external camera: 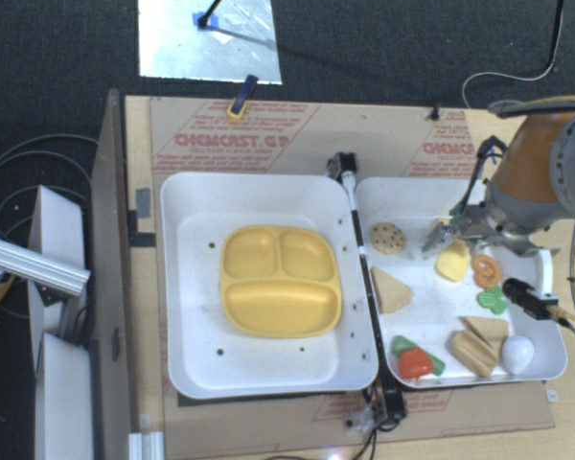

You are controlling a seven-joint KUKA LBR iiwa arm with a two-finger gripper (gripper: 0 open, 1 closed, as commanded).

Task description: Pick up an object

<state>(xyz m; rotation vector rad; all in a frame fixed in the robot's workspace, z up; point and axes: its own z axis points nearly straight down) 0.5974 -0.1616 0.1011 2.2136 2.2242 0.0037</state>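
1. Yellow lump (pixel 451 263) sits in the right bin (pixel 556 357), toward its 12 o'clock side, directly under the gripper (pixel 448 232). Likeliest pick target, by my read.
2. Gripper state: can't tell. The tip is a blur against the lump, so no call on grasped or not.
3. Orange ring (pixel 486 270) touches or nearly touches the lump at its 3 o'clock; green piece (pixel 493 301) just beyond, at 5 o'clock. Risk: the descent clips the ring and drags it along or knocks the lump aside.
4. Cookie (pixel 387 237) at the lump's 9 o'clock, near but apart. Lower risk.
5. Lump looks rounded and smooth, so it could squirt out of a pinch if hit off-centre.
6. Left bin (pixel 187 257) holds a yellow tray (pixel 280 281), well apart, no interference.
7. Writing: the cardboard sheet (pixel 268 132) under the bins reads "CHEMCAST GP" in red, repeated at its 1 o'clock corner, partly cut off.
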